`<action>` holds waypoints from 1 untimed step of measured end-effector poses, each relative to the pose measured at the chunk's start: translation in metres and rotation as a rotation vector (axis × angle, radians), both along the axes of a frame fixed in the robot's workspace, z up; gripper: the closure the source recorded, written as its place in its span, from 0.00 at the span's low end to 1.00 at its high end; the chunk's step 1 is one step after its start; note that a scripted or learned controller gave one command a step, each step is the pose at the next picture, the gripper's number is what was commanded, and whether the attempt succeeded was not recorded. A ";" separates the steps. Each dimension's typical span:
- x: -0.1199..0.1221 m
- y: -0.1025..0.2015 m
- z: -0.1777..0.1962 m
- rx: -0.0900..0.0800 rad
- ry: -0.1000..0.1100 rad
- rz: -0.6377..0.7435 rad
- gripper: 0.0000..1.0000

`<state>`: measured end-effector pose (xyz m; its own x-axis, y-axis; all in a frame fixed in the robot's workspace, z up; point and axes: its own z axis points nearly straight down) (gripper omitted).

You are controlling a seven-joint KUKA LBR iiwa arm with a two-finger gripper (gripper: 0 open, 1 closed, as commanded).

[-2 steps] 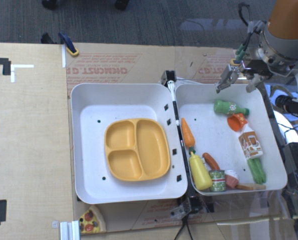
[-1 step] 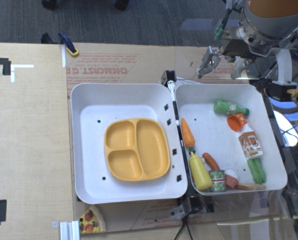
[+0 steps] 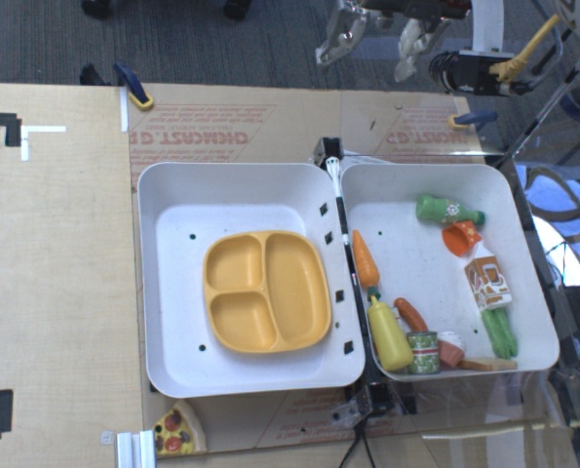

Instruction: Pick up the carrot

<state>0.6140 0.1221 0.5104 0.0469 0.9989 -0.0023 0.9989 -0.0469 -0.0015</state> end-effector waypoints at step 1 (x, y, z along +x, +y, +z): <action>0.046 0.068 -0.051 -0.002 0.002 -0.166 0.00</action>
